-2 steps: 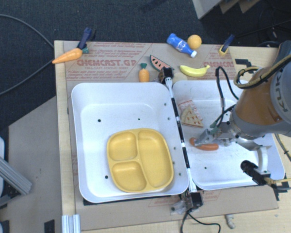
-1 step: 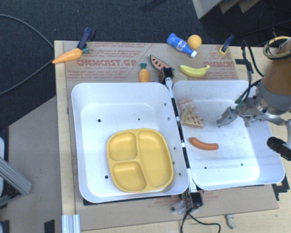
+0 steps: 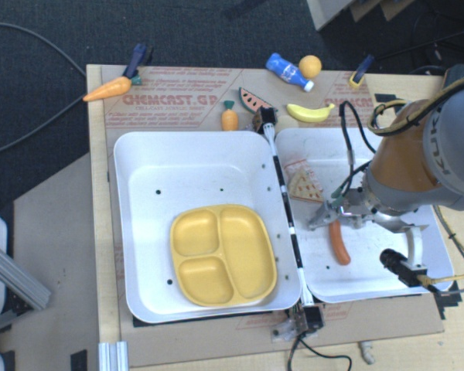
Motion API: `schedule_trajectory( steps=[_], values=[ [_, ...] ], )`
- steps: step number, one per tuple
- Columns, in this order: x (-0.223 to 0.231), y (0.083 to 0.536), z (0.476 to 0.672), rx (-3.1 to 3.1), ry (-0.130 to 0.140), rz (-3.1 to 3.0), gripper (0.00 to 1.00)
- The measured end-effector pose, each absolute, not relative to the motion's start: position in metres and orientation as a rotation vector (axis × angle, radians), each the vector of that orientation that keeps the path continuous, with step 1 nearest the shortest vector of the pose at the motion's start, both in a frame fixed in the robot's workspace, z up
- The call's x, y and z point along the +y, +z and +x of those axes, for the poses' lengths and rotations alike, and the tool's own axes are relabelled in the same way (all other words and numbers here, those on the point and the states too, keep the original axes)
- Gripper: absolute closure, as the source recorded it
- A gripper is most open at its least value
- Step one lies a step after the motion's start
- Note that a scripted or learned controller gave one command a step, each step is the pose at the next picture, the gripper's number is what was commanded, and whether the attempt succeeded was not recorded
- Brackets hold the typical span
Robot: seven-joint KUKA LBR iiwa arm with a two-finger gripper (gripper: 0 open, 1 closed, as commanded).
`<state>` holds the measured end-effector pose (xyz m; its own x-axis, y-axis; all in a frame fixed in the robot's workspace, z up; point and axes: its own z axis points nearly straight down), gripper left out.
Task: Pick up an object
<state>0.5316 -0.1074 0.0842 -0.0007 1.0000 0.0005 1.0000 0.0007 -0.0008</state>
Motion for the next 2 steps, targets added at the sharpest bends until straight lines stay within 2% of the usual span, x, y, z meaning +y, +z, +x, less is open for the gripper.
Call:
schedule_trajectory(
  steps=[1,2],
  values=[
    [-0.108,0.094,0.532,-2.221,-0.001,-2.223,1.00],
    [-0.042,0.222,0.503,-2.222,-0.001,-2.221,1.00]
  ],
)
